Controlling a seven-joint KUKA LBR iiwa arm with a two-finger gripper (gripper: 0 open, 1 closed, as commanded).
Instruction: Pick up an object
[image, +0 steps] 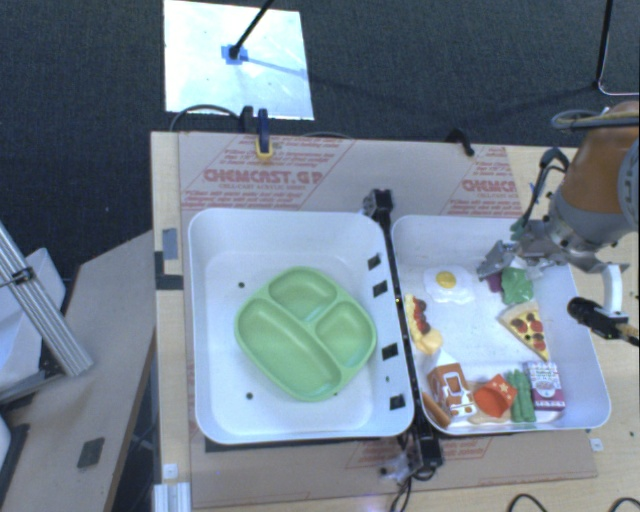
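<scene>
Green toy (517, 287) lies just under the claw (503, 262); claw's state cannot be told.

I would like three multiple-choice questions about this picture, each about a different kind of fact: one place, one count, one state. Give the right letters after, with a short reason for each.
1. Where is the green tray?
A. in the left bin
B. in the right bin
C. on the floor

2. How many compartments has the tray?
A. two
B. three
C. five

3. How does the pizza slice lie?
A. inside the tray
B. held up in the air
C. flat on the floor of the right bin

Answers:
1 A: the tray rests in the left bin.
2 B: one long and two smaller hollows show.
3 C: it lies flat near the fried egg.
</scene>
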